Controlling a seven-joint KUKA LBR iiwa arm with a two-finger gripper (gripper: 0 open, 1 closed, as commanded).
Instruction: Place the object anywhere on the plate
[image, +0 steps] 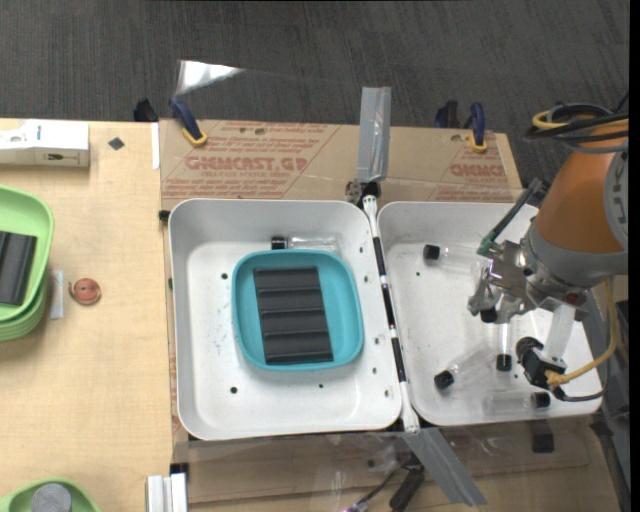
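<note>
Camera view looks down at a slant on the desk (90, 400), which bears two shallow white bins side by side; the left bin (200, 390) holds a teal plate (297, 305) near its middle, and a dark ribbed block (292, 313) lies on that plate, its grooves running from nine o'clock to three o'clock; at twelve o'clock from the plate, close to the bin's far wall, sits a small clear object with a black cap (298, 242), which may be the task's thing, though that is not certain; it lies apart from the plate, not on it. The right bin (420, 400) carries several small black-capped clear pieces: one (432, 253) toward eleven o'clock of the bin, one (445, 378) toward seven o'clock, others near five o'clock; the arm (585, 210), grey with an orange band, reaches in from three o'clock, and its claw (497, 300) hangs over the right bin's middle; whether the claw is spread or closed cannot be told, nor whether anything is in it. At nine o'clock on the desk stand a green tray (30, 225), a small round reddish piece (86, 291) and a white box (45, 145); brown cardboard (260, 155) lies at twelve o'clock behind the bins.
</note>
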